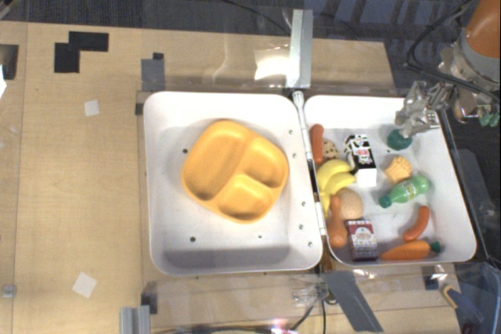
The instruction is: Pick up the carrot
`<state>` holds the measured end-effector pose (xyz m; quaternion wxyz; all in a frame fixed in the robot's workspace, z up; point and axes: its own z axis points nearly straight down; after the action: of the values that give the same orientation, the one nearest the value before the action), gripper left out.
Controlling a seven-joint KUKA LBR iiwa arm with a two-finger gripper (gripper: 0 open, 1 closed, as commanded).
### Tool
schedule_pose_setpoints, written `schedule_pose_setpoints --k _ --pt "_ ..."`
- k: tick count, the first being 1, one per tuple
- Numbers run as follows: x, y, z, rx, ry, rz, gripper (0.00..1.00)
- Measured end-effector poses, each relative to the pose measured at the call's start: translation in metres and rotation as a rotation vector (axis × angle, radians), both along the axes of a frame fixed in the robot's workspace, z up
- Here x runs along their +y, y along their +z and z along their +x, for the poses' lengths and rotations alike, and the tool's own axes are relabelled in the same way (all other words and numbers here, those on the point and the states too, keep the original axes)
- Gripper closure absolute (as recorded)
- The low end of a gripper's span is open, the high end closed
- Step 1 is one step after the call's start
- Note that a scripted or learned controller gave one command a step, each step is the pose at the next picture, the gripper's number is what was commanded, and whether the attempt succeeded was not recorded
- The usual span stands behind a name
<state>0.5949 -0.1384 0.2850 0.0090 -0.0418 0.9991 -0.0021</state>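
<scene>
I see the hand (413, 115) hovering at the right bin's (462, 192) far corner, fingers apart, nothing gripped; carrot (407, 250) lies well apart, near edge.

Robotics lab, wooden bench (70, 192), two white bins (156, 168), cables (235, 2)

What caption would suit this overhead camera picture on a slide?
Gripper poised over the far corner of the right bin of toy food, carrot lying at its near edge; yellow plate in left bin.
</scene>
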Motion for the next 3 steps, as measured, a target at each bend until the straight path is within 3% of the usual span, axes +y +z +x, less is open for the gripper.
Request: schedule_pose_setpoints --k 1,2,3 --pt "-0.055 0.087 0.03 0.001 0.178 -0.004 1.0" --pt "0.025 -0.024 0.031 0.017 0.251 0.005 1.0" --pt "-0.028 0.039 0.03 0.005 0.373 -0.005 1.0"
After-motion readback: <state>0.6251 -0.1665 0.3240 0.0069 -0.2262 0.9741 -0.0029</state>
